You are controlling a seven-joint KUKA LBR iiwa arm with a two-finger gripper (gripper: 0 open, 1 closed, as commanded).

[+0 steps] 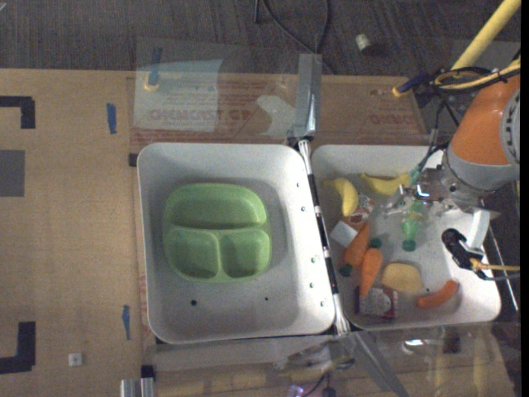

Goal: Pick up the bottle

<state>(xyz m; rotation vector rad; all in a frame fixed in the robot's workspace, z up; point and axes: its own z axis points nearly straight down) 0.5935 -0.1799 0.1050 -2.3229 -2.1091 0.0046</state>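
I read this as a robotics lab test cell: plywood bench (66, 246) marked with black and blue tape (111, 118), two white bins (157, 304) clamped together, loose cables (293, 11) on grey carpet (124, 15), plastic toy food (370, 267) as props, industrial arm (488, 135) at my right.

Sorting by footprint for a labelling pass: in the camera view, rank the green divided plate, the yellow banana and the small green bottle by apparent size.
1. Green divided plate, far largest.
2. Yellow banana.
3. Small green bottle; it looks close to the banana, so that order is unsure.
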